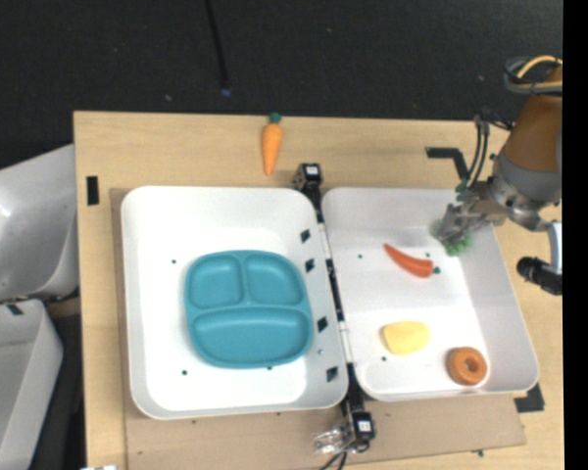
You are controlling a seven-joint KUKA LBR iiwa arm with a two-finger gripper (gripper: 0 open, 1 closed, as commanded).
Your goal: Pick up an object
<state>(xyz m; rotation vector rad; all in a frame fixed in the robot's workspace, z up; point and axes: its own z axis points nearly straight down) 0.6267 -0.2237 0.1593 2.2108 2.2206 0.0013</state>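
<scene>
In the right bin (490,292) lie a red chili pepper (409,259), a yellow lump (405,337) and a brown doughnut (466,365). My gripper (456,231) hangs low over the bin's far right part, just right of and above the chili's stem end. A small green piece (459,247) shows at its tip. The chili lies apart from the gripper on the bin floor. An orange carrot (271,144) rests on the bench behind the bins.
The left bin (147,292) holds a blue sectioned plate (246,307). A black clamp (309,176) sits between the bins at the back, and another fitting (345,433) at the front. White equipment (20,233) stands left of the bench.
</scene>
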